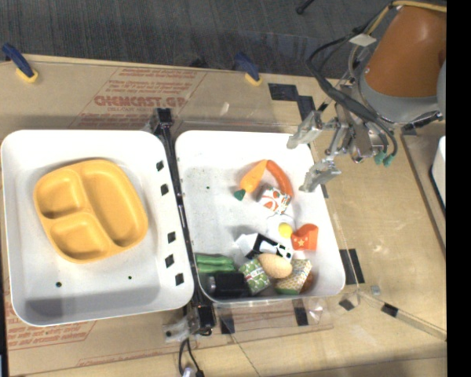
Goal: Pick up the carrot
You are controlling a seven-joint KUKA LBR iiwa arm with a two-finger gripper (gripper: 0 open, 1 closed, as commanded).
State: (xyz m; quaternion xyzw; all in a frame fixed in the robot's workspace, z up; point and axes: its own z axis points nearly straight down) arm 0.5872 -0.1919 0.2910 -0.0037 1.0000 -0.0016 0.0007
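We are looking down on the table [220, 100], where two white bins are sitting side by side. In the left bin [16, 234], a yellow tray [90, 209] with three compartments is lying flat, taking up much of the floor. A black divider [171, 203] is running between the two bins. In the right bin [212, 179], the carrot [253, 176] is lying in the upper middle, its green end pointing down and left, and it is touching a red-orange piece [280, 177] just beside it on the right. Below those, a white and red packet [275, 203] is resting, and further down a small yellow ball [285, 230] is sitting next to a red block [305, 237]. Along the near wall, we are seeing a cluster: a green vegetable [213, 264], a dark box [226, 284], a green patterned cube [255, 276] and a tan egg [275, 266], all packed close together. At the bin's upper right corner, the claw [312, 155] is hovering with its two grey fingers spread wide and nothing between them, to the right of the carrot and apart from it. Behind it, the arm [404, 49] is reaching in from the right
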